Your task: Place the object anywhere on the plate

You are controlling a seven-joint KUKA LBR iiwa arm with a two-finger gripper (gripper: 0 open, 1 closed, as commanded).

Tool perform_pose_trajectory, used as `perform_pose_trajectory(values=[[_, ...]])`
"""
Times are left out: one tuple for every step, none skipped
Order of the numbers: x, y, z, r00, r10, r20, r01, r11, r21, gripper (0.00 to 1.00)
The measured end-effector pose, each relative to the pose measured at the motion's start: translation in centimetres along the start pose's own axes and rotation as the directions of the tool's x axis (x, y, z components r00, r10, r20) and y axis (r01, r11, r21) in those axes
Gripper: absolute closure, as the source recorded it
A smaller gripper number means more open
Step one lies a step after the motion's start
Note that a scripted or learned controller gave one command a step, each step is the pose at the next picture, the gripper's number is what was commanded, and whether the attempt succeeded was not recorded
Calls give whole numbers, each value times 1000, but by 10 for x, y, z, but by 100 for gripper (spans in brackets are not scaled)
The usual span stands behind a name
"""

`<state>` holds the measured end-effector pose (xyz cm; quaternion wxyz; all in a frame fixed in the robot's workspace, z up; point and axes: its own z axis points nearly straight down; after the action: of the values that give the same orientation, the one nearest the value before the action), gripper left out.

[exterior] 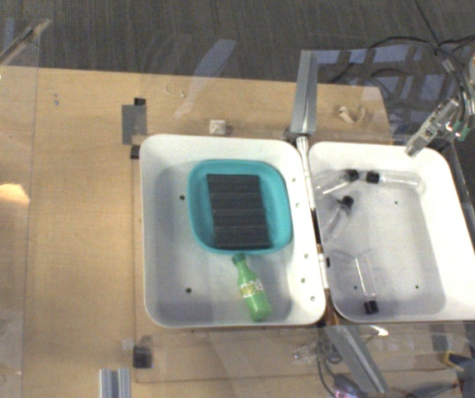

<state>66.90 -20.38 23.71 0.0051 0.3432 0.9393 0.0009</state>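
A teal plate (197, 191) lies in the upper middle of the left bin (164, 255). On it rests a dark ridged rectangular block (237, 212) that covers most of its middle. A small green bottle (253, 291) lies on the bin floor just below the plate, its neck touching the plate's lower rim. My gripper (426, 138) hangs at the far upper right, over the back right corner of the right bin (461, 247), far from the plate and the bottle. Nothing shows in its grasp.
Several clear tubes with black caps lie in the right bin: a group near its back left (349, 176) and one near the front (361, 282). A grey metal post (305, 89) stands behind the seam between the bins. Cables trail at the upper right.
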Motion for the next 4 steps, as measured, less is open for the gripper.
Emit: perform_pose_trajectory(values=[[3, -3, -114, 993, -116, 2, 116, 993, -1, 100], [56, -48, -61, 997, -74, -2, 74, 997, 0, 100], [31, -27, -116, 998, 68, 0, -68, 998, 0, 100], [70, -59, -51, 982, 188, -6, -188, 982, 4, 100]])
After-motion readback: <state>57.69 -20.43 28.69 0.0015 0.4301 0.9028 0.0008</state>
